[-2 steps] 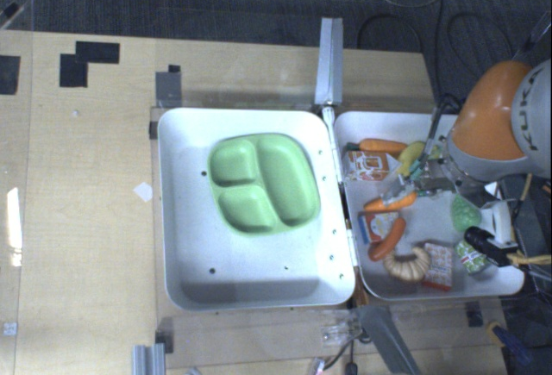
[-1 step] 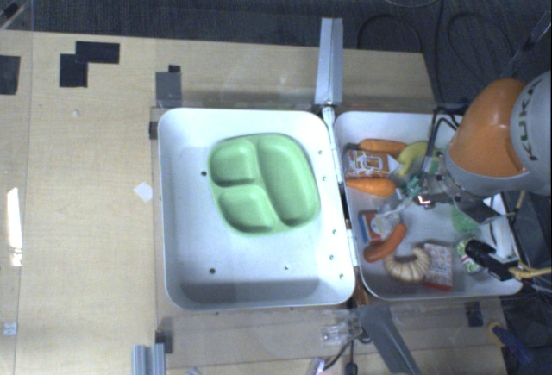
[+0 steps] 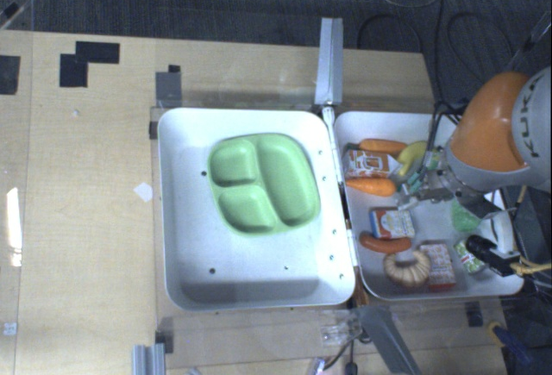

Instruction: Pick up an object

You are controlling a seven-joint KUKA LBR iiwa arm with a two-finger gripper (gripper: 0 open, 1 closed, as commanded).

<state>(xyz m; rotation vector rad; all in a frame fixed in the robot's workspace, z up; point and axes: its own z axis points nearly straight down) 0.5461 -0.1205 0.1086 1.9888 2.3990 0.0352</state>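
Note:
The right bin (image 3: 369, 283) holds several toy food items. An orange sausage (image 3: 382, 146), a printed packet (image 3: 363, 164) and an orange carrot (image 3: 371, 187) lie at its far left, with a yellow banana (image 3: 411, 157) beside them. Nearer the front are a blue and white packet (image 3: 393, 222), a red sausage (image 3: 385, 242), a brown donut (image 3: 407, 267) and a red packet (image 3: 441, 266). My gripper (image 3: 422, 186) hangs low over the middle of this bin, just right of the carrot and below the banana. The arm's orange band (image 3: 487, 134) covers the bin's right part.
The left bin (image 3: 185, 270) carries a green divided plate (image 3: 262, 182). A green item (image 3: 467, 218) and a small can (image 3: 471, 258) lie at the right bin's right side. A metal post (image 3: 329, 63) stands behind the two bins. Cables run behind the bench at the upper right.

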